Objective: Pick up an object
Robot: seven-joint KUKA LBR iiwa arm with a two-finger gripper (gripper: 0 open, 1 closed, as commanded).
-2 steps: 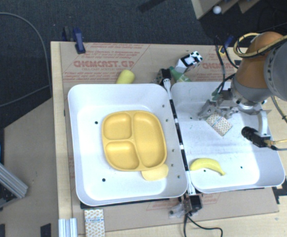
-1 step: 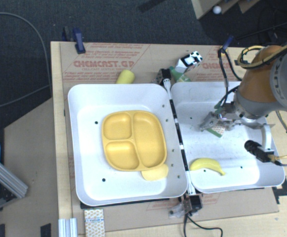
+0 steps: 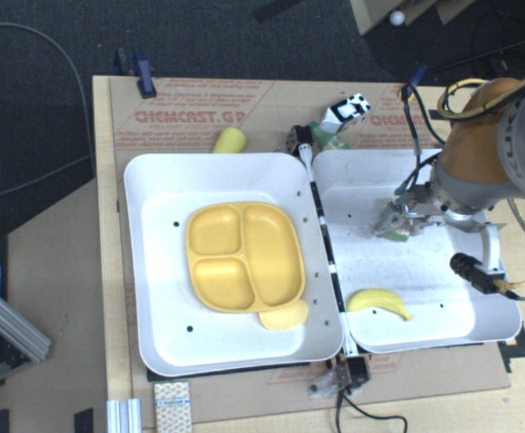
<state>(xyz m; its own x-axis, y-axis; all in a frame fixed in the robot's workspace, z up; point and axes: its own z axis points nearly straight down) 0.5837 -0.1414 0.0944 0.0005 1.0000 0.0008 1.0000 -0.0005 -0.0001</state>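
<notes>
Grey arm (image 3: 501,152) low, claw (image 3: 396,224) leftward.

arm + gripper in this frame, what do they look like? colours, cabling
The arm is bulky and rounded: a grey body with an orange band above the wrist. Black cables run along it. The gripper is a small metallic grey assembly, and a black fitting with a white bracket sits just below the wrist.

Blue clamp (image 3: 142,73) — bench's (image 3: 109,242) far edge

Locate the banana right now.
The banana lies in the right bin, near its front edge and close to the divider between the bins, below and left of the gripper.
</notes>
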